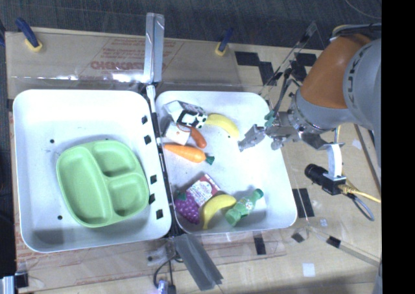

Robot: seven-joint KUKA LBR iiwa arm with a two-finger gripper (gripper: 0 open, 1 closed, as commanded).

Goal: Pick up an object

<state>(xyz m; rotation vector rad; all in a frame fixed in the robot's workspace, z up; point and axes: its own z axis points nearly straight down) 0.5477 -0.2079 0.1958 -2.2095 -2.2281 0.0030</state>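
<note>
Green bottle (244, 206) beside banana (216, 208) in right bin (280, 176); claw (261, 136) above, spread wide, empty

Arm (363, 85): grey casing, broad orange band above wrist. Gripper (262, 137): grey metal, small teal marks near base.
</note>
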